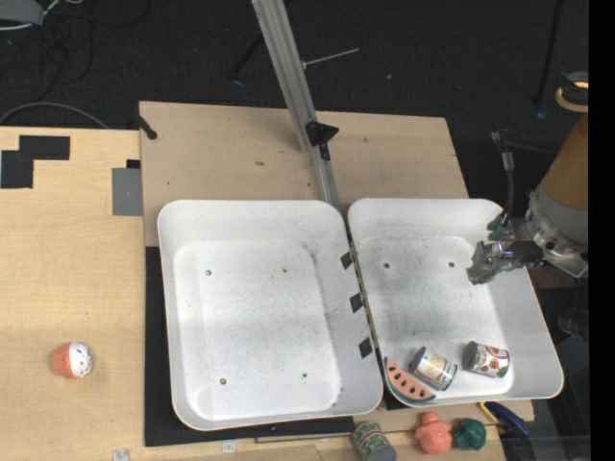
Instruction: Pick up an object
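The grey two-finger gripper (483, 262) is at the right middle of the frame, above the upper right part of the right shallow white plastic bin (452, 221). Nothing is seen between its fingers; if they are spread or closed, I cannot tell.

In the lower part of this bin lie three things. A small metal can with a red and white label (487, 359) lies on its side near the lower right corner, its long axis about left to right. Just beside it, to the left, a silver can with a yellow band (433, 368) also lies on its side, its long axis slanted from upper left to lower right. A flat red watermelon slice toy (405, 384) rests against the lower left rim.

The left shallow white plastic bin (252, 313) has a speckled, matte floor.
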You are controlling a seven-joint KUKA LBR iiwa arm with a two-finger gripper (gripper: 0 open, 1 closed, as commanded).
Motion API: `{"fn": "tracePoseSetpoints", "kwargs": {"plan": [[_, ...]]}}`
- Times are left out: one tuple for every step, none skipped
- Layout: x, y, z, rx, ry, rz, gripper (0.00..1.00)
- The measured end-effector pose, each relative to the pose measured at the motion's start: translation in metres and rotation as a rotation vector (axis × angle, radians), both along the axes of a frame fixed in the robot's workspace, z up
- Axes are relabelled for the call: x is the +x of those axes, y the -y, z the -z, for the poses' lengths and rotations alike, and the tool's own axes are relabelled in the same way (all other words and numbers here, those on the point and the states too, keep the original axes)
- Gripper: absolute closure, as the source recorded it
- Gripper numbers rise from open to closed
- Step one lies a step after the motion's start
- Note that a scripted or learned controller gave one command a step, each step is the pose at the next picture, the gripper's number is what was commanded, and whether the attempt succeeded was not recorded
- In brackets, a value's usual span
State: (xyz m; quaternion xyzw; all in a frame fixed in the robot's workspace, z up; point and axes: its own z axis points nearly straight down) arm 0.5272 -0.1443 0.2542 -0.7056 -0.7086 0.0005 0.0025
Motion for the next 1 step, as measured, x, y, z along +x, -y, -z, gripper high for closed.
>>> {"fn": "tracePoseSetpoints", "kwargs": {"plan": [[-0.0055,-0.0559,-0.0046,0.000,0.001,-0.001,1.00]]}}
